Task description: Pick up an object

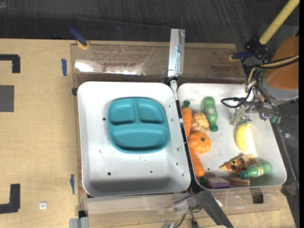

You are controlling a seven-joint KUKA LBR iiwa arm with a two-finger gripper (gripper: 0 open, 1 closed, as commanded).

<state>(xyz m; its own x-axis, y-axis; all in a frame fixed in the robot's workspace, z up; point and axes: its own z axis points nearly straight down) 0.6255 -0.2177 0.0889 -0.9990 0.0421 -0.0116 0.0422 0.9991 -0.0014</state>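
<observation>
The right bin holds several toy foods. A yellow lemon lies toward its right side. My gripper hangs at the bin's upper right, directly behind the lemon's far end and very close to it. Left of it lies a green bottle. Along the bin's left wall are a carrot, a pale corn piece, an orange pumpkin and a second carrot. Near the front edge sit a pizza slice, a green vegetable and a purple block.
A teal divided plate lies in the left bin. The ridge between the bins runs beside the carrots. Black cables trail left of the wrist. A yellow rod crosses the upper right corner.
</observation>
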